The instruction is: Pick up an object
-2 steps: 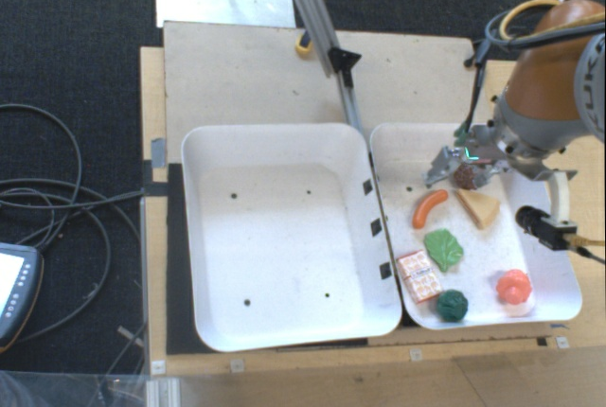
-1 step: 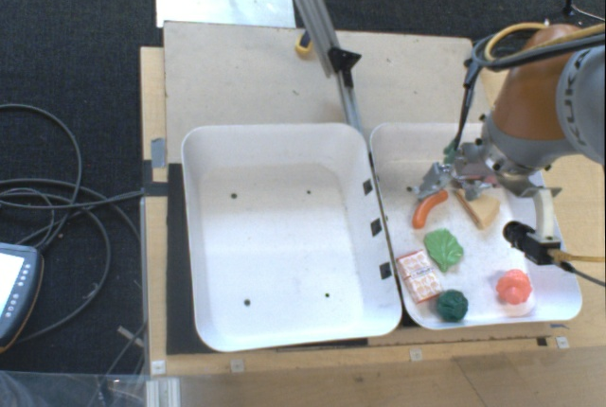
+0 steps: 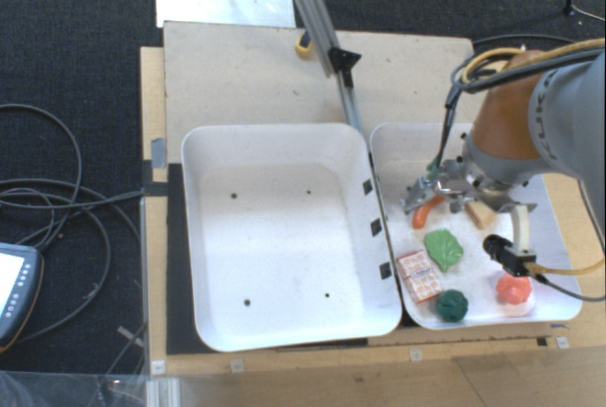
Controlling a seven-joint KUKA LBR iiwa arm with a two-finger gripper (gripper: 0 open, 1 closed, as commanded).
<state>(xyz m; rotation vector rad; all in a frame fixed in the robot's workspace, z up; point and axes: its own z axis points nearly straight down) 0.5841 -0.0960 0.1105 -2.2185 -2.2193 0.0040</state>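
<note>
No text can be read; the small red-and-white packet in the right bin bears print too blurred to make out.

bins white | arm grey, orange band | ball dark green | leaf light green

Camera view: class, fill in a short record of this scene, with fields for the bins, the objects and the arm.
left bin: white, shallow
right bin: white, holds the objects
objects: green piece, dark green ball, red piece, patterned card, orange piece
arm: reaches in from the right, over the right bin
gripper: low, beside the orange piece; grasp unclear
</note>
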